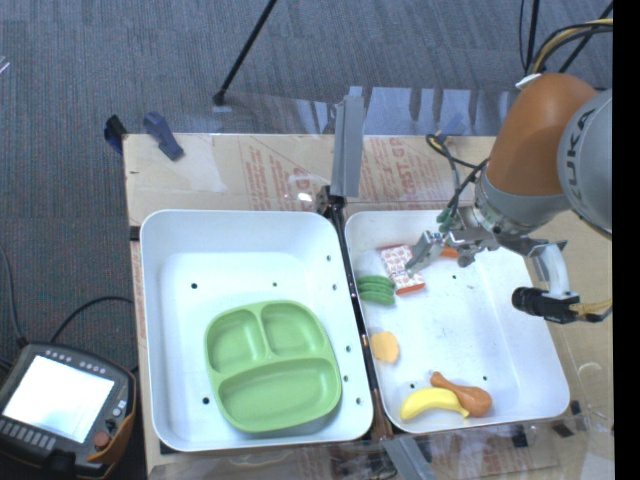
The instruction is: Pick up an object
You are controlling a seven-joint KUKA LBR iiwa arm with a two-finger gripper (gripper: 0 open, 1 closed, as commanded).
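Grey claw (440,246) hangs over the right bin (500,318), its opening too blurred to tell.

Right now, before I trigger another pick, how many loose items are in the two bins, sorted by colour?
Green: 2, the divided plate in the left bin and a small green item in the right bin
Yellow: 1, the banana
Orange: 2, the round piece and the drumstick
Red and white: 1, the packet
Total: 6
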